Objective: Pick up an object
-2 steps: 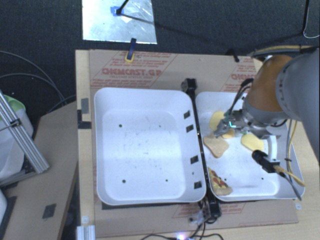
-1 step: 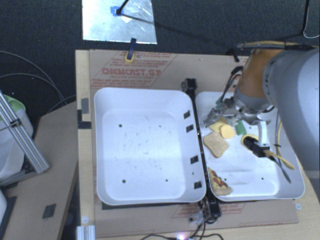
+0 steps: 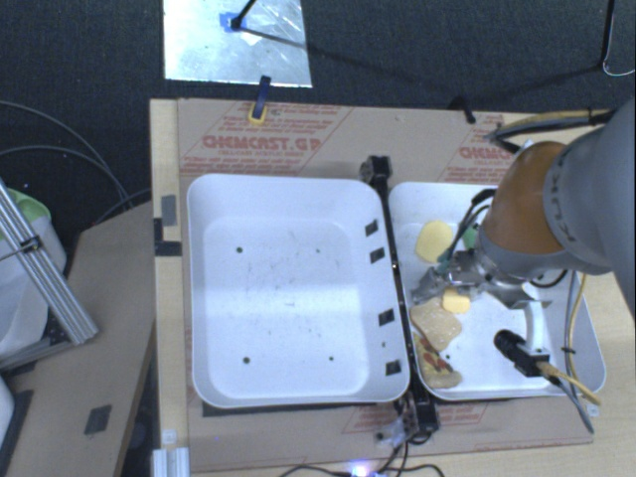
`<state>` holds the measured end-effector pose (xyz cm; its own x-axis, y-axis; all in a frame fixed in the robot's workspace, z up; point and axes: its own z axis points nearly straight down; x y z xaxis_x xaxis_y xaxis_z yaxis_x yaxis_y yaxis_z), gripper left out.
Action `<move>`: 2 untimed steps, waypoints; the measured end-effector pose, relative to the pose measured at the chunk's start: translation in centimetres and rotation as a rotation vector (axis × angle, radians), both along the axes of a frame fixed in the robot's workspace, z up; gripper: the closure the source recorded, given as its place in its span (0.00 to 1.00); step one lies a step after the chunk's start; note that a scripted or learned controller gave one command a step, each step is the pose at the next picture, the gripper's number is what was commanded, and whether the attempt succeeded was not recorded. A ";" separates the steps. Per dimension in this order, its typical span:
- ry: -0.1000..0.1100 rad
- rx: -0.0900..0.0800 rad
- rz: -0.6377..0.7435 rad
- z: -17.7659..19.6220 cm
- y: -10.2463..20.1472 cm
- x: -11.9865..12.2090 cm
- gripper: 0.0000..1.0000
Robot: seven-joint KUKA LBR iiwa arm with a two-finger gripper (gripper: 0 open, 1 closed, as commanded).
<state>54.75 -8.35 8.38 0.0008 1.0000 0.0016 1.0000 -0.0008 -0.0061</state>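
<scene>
Brown piece (image 3: 438,370): near edge of right bin (image 3: 484,371).
Yellow block (image 3: 456,302): just beside end effector (image 3: 442,278).
End effector grip: cannot tell.

The arm (image 3: 556,202) runs off the picture's right edge and covers the far right part of the right bin (image 3: 588,358), so what lies beneath it cannot be seen. The small yellow block (image 3: 456,302) sits partly under the gripper (image 3: 442,284), with 1 side hidden. A tan piece (image 3: 435,324) overlaps a brownish one (image 3: 440,372), and both are too blurred to name. The silver sheet (image 3: 236,28) is cut by the top edge.
</scene>
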 end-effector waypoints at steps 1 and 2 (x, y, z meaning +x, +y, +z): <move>-0.009 -0.002 0.003 1.1 0.0 0.5 1.00; -0.011 0.002 0.010 10.5 6.4 -5.0 1.00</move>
